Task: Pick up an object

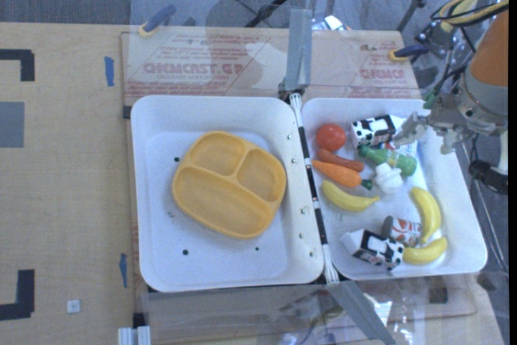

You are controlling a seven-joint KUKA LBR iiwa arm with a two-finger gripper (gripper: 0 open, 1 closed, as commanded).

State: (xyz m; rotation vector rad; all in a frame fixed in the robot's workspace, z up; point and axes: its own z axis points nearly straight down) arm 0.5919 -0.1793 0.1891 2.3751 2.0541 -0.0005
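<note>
The gripper hovers at the right white bin's far edge; I can't tell its state. Beneath sits a small black-and-white plastic cow, likely light, stiff and slick, best pinched across its narrow body.

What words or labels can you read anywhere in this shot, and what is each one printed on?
"CHEMCAST GP": faint red print on the clear sheet behind the left bin, partly washed out.
Red print on the clear sheet behind the right bin: too blurred to read.
Small carton in the right bin: printing too small to read.
</note>
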